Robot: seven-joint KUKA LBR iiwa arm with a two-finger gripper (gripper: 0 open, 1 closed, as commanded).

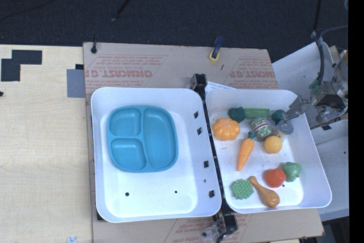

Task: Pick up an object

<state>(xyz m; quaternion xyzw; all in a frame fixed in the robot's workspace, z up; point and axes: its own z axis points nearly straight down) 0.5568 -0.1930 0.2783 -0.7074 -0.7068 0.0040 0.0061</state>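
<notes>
Toys fill the right bin (318, 179) — pumpkin (226, 129), carrot (245, 153), lemon (273, 144), drumstick (265, 193), tomato (274, 177). The left bin (102, 179) holds a blue tray (142, 139). Pincer (286, 122) sits low at the right bin's far edge, beside a small can (262, 128); I cannot tell whether it is spread or pinching. The can looks light, stiff, slick — best taken across its round sides.

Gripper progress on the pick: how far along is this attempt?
Done: the gripper has reached the right bin's upper right edge. In hand: nothing visibly; whether its fingers are open is unclear. Left: the grasp and lift. The orange fruit, carrot and drumstick lie in the bin.
</notes>
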